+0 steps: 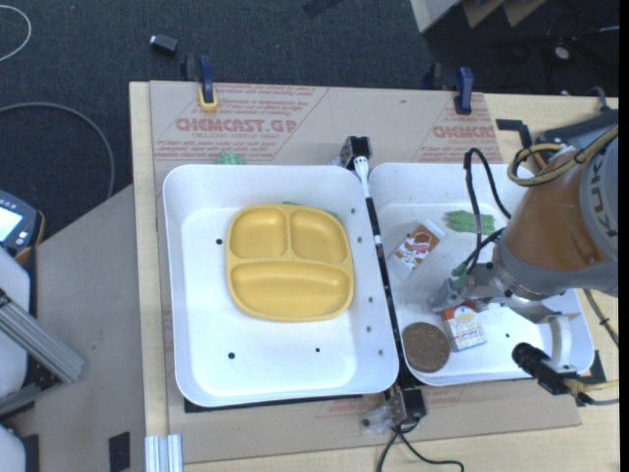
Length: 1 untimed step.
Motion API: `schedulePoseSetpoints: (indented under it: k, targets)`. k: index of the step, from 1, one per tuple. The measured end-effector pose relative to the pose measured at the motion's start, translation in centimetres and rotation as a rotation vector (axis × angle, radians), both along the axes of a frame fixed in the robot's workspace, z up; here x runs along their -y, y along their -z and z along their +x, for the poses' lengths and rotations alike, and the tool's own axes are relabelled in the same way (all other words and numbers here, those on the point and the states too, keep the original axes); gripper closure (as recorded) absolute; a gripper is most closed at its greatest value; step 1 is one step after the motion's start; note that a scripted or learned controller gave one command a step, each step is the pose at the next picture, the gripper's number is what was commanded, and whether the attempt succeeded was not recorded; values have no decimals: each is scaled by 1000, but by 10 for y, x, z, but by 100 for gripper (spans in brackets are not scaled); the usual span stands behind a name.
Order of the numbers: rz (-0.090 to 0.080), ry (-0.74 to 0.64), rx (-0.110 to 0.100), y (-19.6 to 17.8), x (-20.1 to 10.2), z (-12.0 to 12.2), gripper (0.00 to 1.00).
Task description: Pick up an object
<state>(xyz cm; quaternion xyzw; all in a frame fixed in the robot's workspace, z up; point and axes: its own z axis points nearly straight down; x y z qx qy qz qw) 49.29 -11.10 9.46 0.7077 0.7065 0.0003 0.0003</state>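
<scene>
In the right bin (393, 180), several small objects lie on the white floor. A small carton with red and white printing (466, 329) sits near the bin's front, just beside the robot's hand (460, 298), which is lowered into the bin directly above and behind it. Whether the hand touches the carton cannot be told, and whether the hand is clenched or released cannot be told either, since the wrist hides that part. To the left of the carton, touching or nearly touching it, is a round brown disc (426, 346) with a speckled top, close to the bin's front left corner. Further back, near the middle of the bin, lies a small white packet with a red and brown picture (416, 246), tilted at an angle. Behind that, towards the bin's rear, is a small green leafy item (460, 221), partly crossed by a black cable (475, 190) that runs from the arm. The arm (555, 234), with its orange band and grey casing, reaches in from the right and covers the bin's right side. The left bin (187, 264) sits right against the right one. It holds a yellow divided plate (290, 262) with three compartments, lying flat and slightly back of centre. Both bins rest on a table (295, 116) topped with a tan board printed with red lettering, held at its far edge by two clamps, one with a yellow and blue grip (205, 82) and one blue (463, 88). Dark carpet (88, 57) surrounds the table.
</scene>
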Motion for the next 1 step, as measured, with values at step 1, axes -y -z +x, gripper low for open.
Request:
schedulePoseSetpoints:
  k: [1]
  targets:
    - [1,-12,14,-124,-76,35,100]
